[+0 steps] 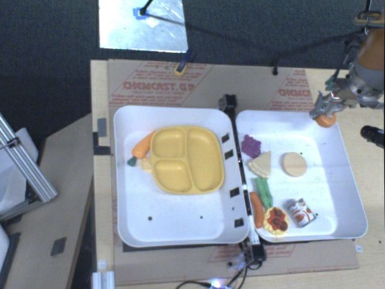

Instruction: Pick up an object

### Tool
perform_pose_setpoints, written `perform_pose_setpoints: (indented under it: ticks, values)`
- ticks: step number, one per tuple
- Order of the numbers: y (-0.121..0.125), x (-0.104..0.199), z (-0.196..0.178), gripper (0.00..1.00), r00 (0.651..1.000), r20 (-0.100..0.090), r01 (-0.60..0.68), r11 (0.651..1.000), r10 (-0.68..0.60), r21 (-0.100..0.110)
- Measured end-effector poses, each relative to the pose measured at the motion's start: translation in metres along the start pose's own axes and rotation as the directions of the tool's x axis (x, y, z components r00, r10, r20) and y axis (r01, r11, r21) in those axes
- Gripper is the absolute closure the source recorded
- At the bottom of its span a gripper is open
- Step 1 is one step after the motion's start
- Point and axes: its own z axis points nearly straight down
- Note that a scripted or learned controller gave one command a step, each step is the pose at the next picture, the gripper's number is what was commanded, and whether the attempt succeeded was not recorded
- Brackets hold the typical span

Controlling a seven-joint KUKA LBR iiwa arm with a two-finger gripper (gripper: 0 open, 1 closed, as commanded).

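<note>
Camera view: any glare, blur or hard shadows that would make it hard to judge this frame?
Camera view: glare on the shiny metal sheet at top; soft overall focus, so the gripper and the orange object at it are indistinct; both white bins evenly lit, shadows faint.

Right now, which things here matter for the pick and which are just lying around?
In play:
gripper
small orange object at the gripper, right bin's far edge

Lying about:
yellow divided plate
toy carrot
purple piece
round tan disc
small can
</note>
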Motion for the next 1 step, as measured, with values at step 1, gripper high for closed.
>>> perform_pose_setpoints:
  ticks: [1]
  values:
    - [0.0016, 0.0000, -0.0194, 1.00, 1.000, -0.002, 0.002, 1.000, -0.002, 0.004]
